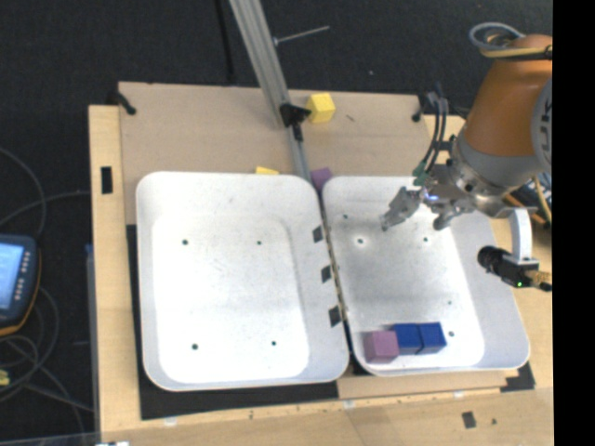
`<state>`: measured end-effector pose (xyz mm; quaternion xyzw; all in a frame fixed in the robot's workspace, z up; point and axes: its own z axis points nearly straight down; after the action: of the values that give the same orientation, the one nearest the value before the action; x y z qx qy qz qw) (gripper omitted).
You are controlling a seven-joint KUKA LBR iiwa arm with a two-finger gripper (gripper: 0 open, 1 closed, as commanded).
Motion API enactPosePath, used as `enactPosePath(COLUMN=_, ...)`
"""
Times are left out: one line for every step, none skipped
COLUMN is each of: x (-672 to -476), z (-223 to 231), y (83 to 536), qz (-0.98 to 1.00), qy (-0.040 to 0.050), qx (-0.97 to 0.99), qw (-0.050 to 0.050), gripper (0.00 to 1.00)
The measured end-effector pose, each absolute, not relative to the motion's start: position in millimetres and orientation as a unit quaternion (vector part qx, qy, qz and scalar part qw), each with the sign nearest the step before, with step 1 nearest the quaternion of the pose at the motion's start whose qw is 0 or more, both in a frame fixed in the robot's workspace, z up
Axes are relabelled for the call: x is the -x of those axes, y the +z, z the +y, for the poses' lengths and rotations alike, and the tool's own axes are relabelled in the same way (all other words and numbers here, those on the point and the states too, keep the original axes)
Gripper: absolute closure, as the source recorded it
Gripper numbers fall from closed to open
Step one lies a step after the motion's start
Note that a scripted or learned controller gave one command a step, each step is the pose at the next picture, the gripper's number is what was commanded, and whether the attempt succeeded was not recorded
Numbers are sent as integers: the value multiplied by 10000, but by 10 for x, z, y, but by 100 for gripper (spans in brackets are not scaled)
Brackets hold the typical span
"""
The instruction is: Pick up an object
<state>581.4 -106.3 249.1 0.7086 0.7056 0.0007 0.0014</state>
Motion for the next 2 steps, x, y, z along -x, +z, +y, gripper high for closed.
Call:
enactPosePath(x=-5815, z=-1064, y=2491, qz=7050, qy=8, qx=-7092, qw=16, gripper=0)
enactPosePath(x=-4928, z=-1086, y=1194, qz=7062, qy=-28, qx=-7080, qw=-38, gripper=0)
